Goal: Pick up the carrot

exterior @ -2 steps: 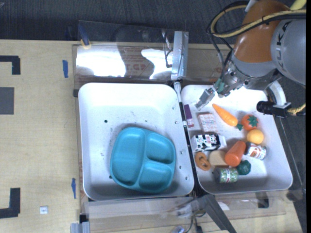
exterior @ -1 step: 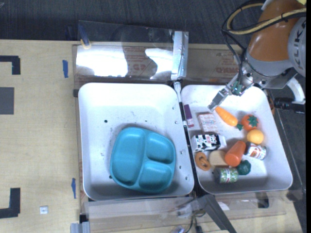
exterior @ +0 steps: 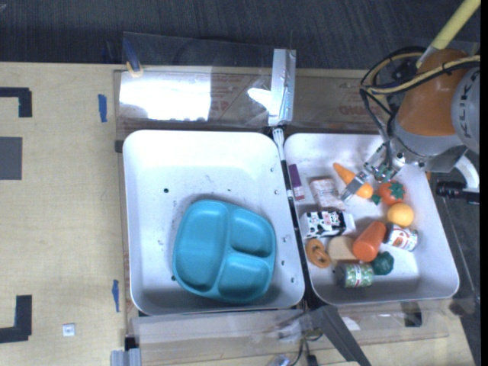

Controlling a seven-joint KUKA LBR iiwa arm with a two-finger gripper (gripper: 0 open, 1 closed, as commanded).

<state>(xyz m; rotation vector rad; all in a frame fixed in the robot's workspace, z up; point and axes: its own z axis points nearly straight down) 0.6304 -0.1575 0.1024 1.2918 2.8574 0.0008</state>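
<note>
The end effector (exterior: 364, 180) hangs low in the right bin (exterior: 442, 277), its metal fingers (exterior: 357, 186) pointing down and to the left from the grey and orange arm (exterior: 431, 109). The fingers are slightly parted, and their tips reach the carrot (exterior: 355, 181), which lies in the upper middle of that bin with its pointed end toward the upper left. Whether the carrot is actually gripped between them cannot be told; the tips overlap its thicker right end.

Just right of the end effector sits a small red and green item (exterior: 390, 191), with a yellow-orange ball (exterior: 400, 215) below it. Left of the carrot lies a brownish packet (exterior: 323, 190). Lower in the bin are a black-and-white piece (exterior: 326, 222), an orange bottle (exterior: 368, 239), a can (exterior: 357, 274) and a ring-shaped piece (exterior: 317, 253).

The left bin (exterior: 152, 166) holds a blue divided tray (exterior: 225, 248). Both bins rest on the tan surface (exterior: 61, 227).
</note>
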